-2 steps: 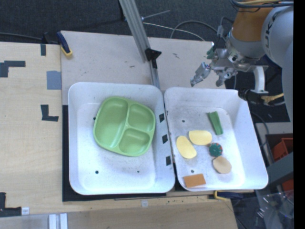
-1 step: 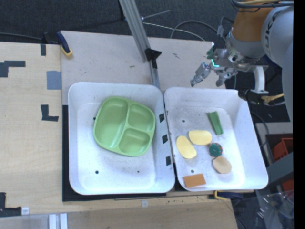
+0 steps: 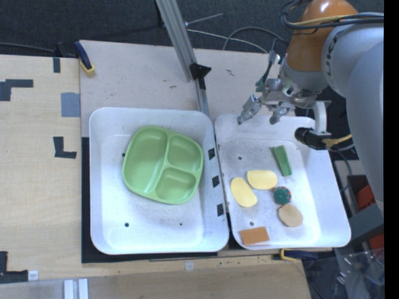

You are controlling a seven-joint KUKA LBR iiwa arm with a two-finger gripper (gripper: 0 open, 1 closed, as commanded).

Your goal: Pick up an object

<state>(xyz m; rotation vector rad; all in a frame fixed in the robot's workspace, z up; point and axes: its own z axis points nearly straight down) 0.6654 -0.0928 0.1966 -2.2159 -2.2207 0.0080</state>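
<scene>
- Gripper (image 3: 257,109) hangs at the upper right of the frame, over the top edge of the right bin (image 3: 327,185); its two fingers look spread, one tip toward the left and one toward the right, with nothing between them.
- Judged from that, the pick has not been made: no object is lifted, and every piece lies flat on a bin floor.
- Nearest the bottom of the frame, an orange block (image 3: 254,235) sits by the lower rim of the right bin.
- Just above it and to the right lies a tan round piece (image 3: 290,216), with a small teal ball (image 3: 282,195) close above that.
- Left of the ball are two yellow oval pieces: the lower one (image 3: 243,192) and the upper one (image 3: 262,179), lying near each other; whether they touch I cannot tell.
- Further up, a green stick (image 3: 282,161) lies at a slight slant near the right wall, the piece closest to the gripper yet well below it.
- Left bin (image 3: 100,185) holds a green divided plate (image 3: 164,164), tilted a little, in its upper middle.
- Farthest up, the grey arm (image 3: 361,61) with its orange band (image 3: 318,33) comes in from the upper right corner.
- What is left, as I judge it: move over one piece, descend, close on it and raise it. All of the task remains.
</scene>
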